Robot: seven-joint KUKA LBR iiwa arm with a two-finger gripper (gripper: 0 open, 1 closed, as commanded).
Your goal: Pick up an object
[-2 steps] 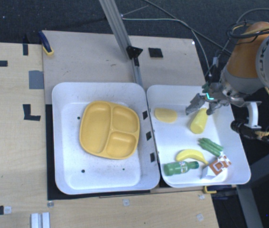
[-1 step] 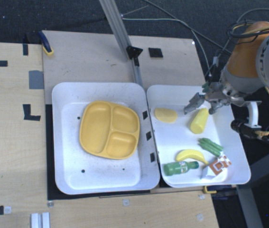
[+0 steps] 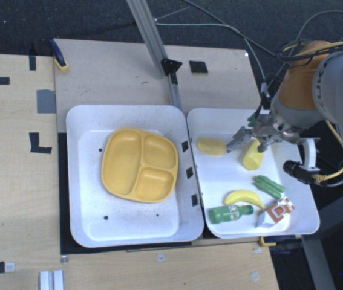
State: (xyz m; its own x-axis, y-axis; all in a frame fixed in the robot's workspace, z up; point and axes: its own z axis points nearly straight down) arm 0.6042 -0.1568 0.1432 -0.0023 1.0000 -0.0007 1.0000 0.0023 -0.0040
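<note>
The yellow cup (image 3: 253,157) lies tipped on its side in the upper middle of the right bin (image 3: 219,180), directly under the jaws (image 3: 251,139), and it looks like the thing being gone for. The jaws stand apart, one finger reaching out to the left and the other above the cup; nothing sits between them. Just left of the cup lies a pale yellow lump (image 3: 211,146), near enough to be knocked. Further down the bin are a green pod (image 3: 269,186), a banana (image 3: 244,197), a green bottle (image 3: 230,212) and a small red-and-white packet (image 3: 278,210), all well apart from the cup.

To do this well, I judge the jaws should centre over the cup's body, straddle its narrow width, not its length, and come down fully before closing, since a rounded cup may roll away.

The left bin (image 3: 80,162) holds a yellow divided plate (image 3: 140,165).
</note>
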